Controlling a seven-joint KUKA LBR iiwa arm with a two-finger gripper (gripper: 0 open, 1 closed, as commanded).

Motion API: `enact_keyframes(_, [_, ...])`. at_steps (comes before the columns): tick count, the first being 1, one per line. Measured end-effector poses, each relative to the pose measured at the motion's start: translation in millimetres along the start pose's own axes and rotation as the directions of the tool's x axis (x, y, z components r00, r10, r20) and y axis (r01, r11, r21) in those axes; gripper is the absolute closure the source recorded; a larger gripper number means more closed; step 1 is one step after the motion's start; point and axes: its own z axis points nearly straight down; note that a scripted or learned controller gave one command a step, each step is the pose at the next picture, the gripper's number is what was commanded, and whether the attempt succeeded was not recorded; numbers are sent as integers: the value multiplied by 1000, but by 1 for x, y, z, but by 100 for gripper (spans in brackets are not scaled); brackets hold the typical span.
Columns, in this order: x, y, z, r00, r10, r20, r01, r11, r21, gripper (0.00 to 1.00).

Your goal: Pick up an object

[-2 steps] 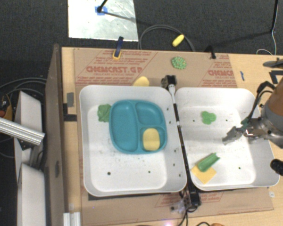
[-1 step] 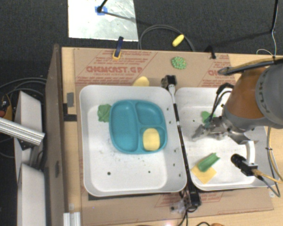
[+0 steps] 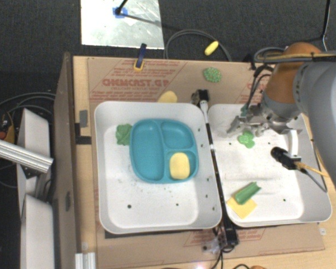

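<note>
My gripper [image 3: 245, 129] is low over the far part of the right bin [image 3: 313, 206], open, with nothing between its fingers. A small green leafy piece [image 3: 246, 140] lies on the bin floor just in front of the fingertips. Near the bin's front edge a green cylinder [image 3: 247, 192] rests across a flat yellow piece [image 3: 242, 208]. The arm comes in from the right and covers the bin's far right corner.
The left bin [image 3: 117, 206] holds a blue divided plate [image 3: 157, 150] with a yellow lump [image 3: 180, 165] in one compartment, and a green leafy bit [image 3: 124, 133] beside it. Behind the bins, on the cardboard, lie a yellow piece [image 3: 168, 97] and a green piece [image 3: 213, 74].
</note>
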Motion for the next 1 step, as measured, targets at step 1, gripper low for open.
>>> enact_keyframes(1, [-48,-26,-108,1000,9,3,-9,1000,-1,0])
